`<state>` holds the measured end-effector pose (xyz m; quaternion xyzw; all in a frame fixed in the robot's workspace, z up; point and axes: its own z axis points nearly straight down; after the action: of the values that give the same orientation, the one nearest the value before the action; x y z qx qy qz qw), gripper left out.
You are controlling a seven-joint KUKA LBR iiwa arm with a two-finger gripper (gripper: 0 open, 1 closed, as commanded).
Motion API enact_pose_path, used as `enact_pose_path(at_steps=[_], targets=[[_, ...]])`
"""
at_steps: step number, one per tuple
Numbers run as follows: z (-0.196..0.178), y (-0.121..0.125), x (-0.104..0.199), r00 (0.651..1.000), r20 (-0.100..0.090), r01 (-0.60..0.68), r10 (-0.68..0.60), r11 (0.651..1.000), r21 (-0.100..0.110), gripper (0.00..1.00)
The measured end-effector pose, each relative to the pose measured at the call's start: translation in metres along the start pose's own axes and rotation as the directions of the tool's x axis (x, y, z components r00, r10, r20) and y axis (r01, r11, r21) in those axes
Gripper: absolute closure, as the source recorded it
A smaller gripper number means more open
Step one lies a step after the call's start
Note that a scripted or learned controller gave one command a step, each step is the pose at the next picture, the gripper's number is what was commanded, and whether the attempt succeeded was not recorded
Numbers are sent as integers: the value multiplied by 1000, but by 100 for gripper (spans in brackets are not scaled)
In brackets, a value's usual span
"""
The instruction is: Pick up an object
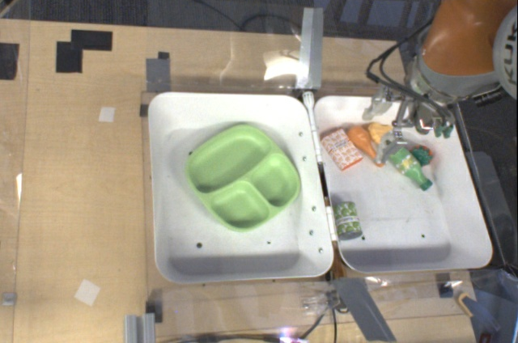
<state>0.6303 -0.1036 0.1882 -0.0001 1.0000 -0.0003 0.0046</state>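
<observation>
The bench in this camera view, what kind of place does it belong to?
Probably a robot test lab, not a home: two white bins fixed to a wooden bench, loose cables, and toy-like items such as a green divided plate.

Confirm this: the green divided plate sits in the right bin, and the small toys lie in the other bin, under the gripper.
Wrong on one point: the camera view shows the green divided plate in the left bin, not the right one. The small toys do lie in the other bin, under the gripper.
</observation>
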Motion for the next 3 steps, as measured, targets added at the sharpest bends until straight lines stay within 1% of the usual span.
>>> enact_pose_path(at_steps=[1, 2, 3], targets=[[84, 13, -4, 985, 10, -170, 170, 986, 0, 0], [99, 5, 12, 987, 3, -161, 161, 987, 0, 0], [83, 6, 7, 988, 19, -156, 156, 988, 0, 100]])
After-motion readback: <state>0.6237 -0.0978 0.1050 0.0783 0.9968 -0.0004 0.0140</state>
